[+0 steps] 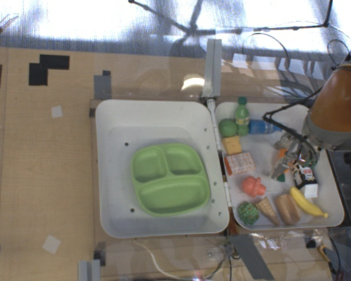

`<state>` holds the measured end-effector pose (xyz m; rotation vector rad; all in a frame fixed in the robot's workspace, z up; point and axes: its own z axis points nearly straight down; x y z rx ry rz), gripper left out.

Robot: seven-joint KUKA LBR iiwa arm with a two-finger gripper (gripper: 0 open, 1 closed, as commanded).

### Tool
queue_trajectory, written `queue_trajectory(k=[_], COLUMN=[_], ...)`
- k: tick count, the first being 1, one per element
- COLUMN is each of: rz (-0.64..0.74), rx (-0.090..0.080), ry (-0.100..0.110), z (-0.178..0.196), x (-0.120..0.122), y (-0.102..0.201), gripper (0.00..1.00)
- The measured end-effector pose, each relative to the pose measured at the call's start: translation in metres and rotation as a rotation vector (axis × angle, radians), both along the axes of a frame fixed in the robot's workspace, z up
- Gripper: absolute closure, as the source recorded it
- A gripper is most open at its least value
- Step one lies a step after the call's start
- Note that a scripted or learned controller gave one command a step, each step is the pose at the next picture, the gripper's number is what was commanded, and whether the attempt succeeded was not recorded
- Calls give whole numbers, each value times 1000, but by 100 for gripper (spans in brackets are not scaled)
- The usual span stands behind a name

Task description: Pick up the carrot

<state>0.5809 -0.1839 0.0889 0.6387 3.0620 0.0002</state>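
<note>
Tabletop: pale wood, carrying two shallow white bins side by side.
Left bin: holds a green divided plate, well apart from my work.
Right bin: crowded with toy food, including a green bottle at the far end, a red lumpy piece mid-bin and a banana at the near right.
My arm: reaches in from the right, its orange band above the right bin's far right corner.
My fingers: low over the right half of the right bin, amid cables and metal; I cannot tell whether they are apart or together, and I see nothing between them.
Carrot: I take it to be the small orange piece just beside my fingers on the left, in the right bin; it is partly hidden, so I am not certain.
Step in hand: by my judgement, the approach, with the grasp not yet made.
Next move: centre over the orange piece, lower around it, close, then lift straight up, clear of the close neighbours.
</note>
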Motion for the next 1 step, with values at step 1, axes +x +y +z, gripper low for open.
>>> queue_trajectory(k=[1], rz=[6], rx=[-2], ry=[-9], z=[14], x=[4], y=[1], gripper=[100])
